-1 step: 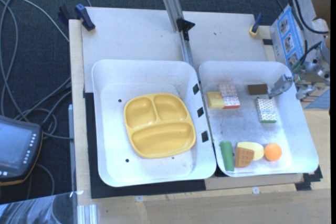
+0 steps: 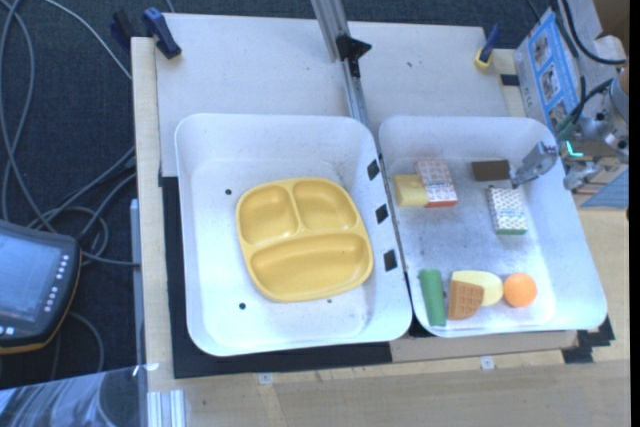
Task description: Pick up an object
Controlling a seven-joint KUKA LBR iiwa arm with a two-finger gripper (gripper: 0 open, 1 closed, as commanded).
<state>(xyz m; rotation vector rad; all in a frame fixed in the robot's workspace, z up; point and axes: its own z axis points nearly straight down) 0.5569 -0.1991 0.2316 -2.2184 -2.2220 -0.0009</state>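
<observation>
Hovering hand [image 2: 540, 162] near green-speckled white box [image 2: 508, 211]; box flat

Far left of the pincer [image 2: 548, 165], a yellow tray [image 2: 303, 239] is sitting in a white bin [image 2: 200, 245]. Just below it, a green-dotted box [image 2: 508, 210] is lying; farther below, an orange ball [image 2: 519, 290] is glowing beside a green stick [image 2: 431, 296].

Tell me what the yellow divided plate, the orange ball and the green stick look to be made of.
Yellow divided plate: likely moulded plastic; one even colour, soft sheen, rounded compartment ridges.
Orange ball: probably plastic or foam toy fruit; uniform matte orange, with no highlight sharp enough to settle it.
Green stick: seemingly plastic or painted wood; flat solid green, straight sides. Too small to tell more.
</observation>
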